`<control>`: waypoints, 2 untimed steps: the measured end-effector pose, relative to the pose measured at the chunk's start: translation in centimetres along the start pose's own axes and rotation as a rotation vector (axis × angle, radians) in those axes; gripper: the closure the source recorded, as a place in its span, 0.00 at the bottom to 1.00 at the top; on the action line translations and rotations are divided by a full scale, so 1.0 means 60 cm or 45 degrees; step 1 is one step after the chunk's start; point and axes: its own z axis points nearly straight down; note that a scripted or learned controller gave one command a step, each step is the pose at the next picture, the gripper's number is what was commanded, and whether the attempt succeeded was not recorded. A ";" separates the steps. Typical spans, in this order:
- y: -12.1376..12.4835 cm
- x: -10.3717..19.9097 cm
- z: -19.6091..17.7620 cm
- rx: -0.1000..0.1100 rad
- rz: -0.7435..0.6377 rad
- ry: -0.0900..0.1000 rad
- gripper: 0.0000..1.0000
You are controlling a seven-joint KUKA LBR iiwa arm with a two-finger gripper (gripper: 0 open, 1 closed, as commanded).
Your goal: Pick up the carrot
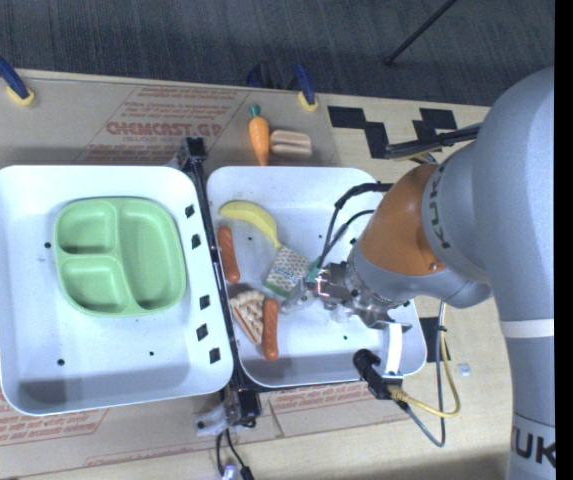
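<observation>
Carrot (258, 138): on the counter (116, 118) beyond the far rim of the right bin (306, 183), outside both bins — orange, green top pointing away, lying just beside a small bun-like toy (290, 144).
Arm (486, 218): reaching in from the right, orange band (406, 223) above the wrist, bent down into the right bin.
Jaws (311, 286): low inside the right bin, near a speckled greenish block (287, 271); cannot tell whether spread or pressed together (too small and blurred), nothing seen pinched between them.
Right bin: banana (250, 218) near the far side, a sausage (229, 253) along the left wall, a waffle-like piece (249, 315) and a second orange stick (270, 328) toward the near side.
Left bin (26, 298): green divided plate (120, 254) lying flat — well apart from the carrot.
Cables (421, 408): black and yellow, trailing off the near right corner.
</observation>
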 end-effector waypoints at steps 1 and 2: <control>0.065 0.114 -0.128 -0.002 0.117 0.001 0.00; -0.047 0.241 -0.166 0.002 0.073 -0.002 0.00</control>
